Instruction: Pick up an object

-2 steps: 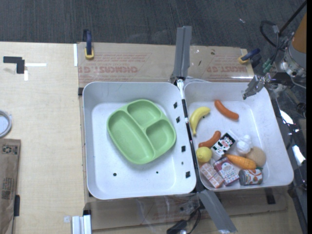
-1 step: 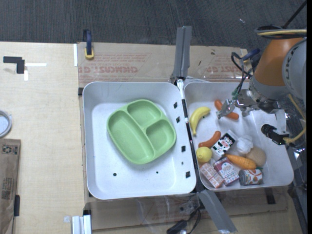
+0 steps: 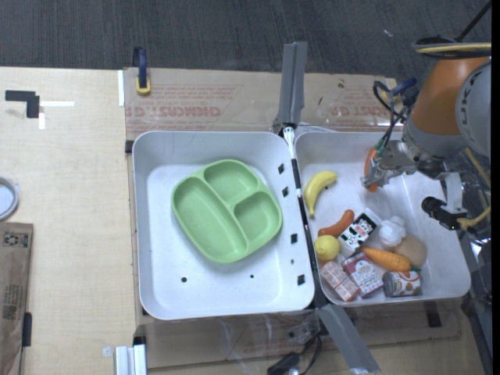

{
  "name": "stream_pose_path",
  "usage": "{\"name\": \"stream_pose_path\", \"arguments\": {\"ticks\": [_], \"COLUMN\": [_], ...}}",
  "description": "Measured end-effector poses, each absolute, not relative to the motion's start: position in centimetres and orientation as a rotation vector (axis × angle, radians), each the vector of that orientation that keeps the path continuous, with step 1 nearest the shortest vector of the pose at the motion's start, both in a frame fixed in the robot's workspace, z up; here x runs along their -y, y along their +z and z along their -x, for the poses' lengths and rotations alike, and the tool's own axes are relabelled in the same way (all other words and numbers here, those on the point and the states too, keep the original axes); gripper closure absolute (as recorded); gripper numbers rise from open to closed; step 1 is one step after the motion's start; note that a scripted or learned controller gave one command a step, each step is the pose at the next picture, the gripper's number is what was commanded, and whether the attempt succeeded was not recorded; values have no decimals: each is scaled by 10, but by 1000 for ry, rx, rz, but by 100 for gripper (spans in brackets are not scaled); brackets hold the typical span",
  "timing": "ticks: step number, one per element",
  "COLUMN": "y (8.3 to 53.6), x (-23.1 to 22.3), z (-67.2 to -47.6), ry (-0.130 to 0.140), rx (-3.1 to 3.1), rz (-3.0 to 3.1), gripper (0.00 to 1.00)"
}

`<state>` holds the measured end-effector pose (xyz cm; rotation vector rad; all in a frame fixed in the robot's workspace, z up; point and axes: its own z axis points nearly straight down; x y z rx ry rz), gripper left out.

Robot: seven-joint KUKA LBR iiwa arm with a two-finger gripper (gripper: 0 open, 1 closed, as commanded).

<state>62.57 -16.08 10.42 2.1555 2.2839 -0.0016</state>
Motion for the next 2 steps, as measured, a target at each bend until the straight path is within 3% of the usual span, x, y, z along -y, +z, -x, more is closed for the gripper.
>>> {"name": "stream_pose_path", "arguments": {"ticks": [1,2], "y": [97,234], "x": [183,151], "z": [-661,-659], "ry": [3,-2], "rx": [-1931,-1899], "rz": [-2471,-2501], "gripper": [100,100]}}
